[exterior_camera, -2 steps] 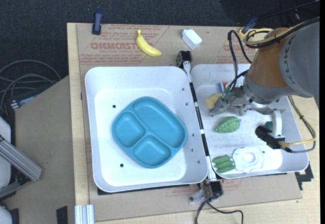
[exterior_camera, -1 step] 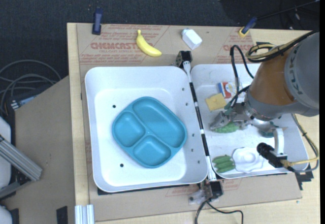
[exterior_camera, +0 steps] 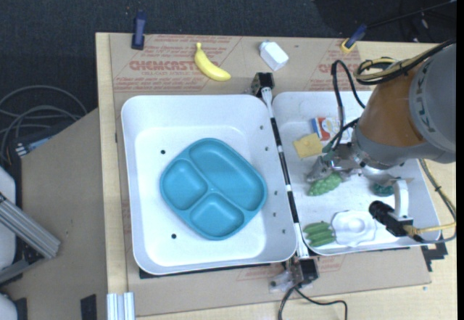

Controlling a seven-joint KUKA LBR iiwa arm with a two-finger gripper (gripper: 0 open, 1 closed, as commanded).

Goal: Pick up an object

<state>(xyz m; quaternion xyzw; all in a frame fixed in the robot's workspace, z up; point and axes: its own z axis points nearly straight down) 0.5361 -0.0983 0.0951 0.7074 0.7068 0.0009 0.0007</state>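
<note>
Here my gripper (exterior_camera: 330, 165) is low in the right white bin (exterior_camera: 301, 104), over a bumpy green toy (exterior_camera: 324, 183); grip state unclear, nothing visibly lifted yet.

The grey arm's gripper (exterior_camera: 328, 164) hangs low in the right white bin (exterior_camera: 290, 104), just above a bumpy green toy (exterior_camera: 322, 184); a blue sectioned plastic tray (exterior_camera: 211, 188) lies in the left white bin (exterior_camera: 145, 122).
</note>
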